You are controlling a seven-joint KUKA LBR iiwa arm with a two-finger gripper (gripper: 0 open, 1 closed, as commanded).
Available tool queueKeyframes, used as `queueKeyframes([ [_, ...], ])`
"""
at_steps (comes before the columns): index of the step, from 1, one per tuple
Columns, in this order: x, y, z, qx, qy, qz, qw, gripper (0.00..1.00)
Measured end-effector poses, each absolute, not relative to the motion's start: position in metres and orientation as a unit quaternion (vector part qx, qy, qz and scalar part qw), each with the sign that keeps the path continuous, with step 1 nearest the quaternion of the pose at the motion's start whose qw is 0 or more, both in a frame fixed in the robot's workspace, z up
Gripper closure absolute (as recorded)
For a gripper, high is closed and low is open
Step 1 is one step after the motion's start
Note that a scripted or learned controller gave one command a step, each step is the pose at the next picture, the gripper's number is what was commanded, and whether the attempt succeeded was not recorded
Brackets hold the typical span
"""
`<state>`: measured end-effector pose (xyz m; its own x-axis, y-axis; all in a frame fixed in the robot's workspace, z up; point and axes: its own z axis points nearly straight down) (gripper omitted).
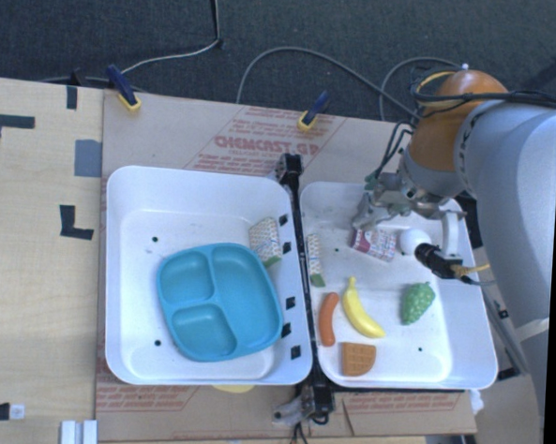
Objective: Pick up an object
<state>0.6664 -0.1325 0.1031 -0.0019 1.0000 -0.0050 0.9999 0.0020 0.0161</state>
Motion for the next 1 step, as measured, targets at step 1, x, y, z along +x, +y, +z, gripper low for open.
queueKeyframes([
  [1, 0.6662, -0.1325, 0.1027, 0.706, 0.708, 0.0037, 0.007, 0.00],
])
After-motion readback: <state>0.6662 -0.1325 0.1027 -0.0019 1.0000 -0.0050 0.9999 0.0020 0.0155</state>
